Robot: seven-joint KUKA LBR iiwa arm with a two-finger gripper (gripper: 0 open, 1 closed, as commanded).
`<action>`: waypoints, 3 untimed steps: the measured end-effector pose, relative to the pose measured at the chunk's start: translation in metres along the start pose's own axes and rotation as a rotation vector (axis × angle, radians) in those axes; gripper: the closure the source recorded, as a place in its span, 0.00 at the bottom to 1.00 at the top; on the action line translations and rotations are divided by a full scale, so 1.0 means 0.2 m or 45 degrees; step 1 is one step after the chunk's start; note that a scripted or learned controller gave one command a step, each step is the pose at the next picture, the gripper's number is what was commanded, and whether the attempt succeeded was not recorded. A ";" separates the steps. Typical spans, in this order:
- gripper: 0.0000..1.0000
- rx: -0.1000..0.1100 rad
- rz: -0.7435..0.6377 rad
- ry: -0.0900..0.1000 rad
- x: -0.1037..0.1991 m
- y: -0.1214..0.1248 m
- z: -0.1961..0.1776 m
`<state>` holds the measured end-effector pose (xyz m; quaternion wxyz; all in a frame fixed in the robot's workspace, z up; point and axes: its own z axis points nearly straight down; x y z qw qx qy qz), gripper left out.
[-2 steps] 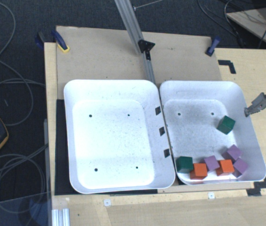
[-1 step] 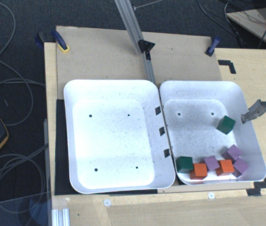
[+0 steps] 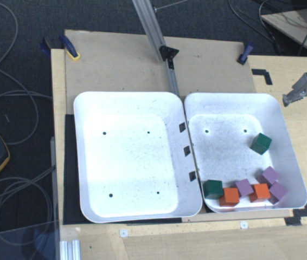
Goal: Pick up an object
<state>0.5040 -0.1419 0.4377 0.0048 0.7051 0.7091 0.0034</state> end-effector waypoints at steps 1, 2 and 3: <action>0.00 0.026 0.007 0.007 0.13 -0.11 0.73; 0.00 0.012 0.002 0.003 0.24 0.02 0.70; 0.00 -0.001 0.007 -0.002 0.04 -0.11 -0.50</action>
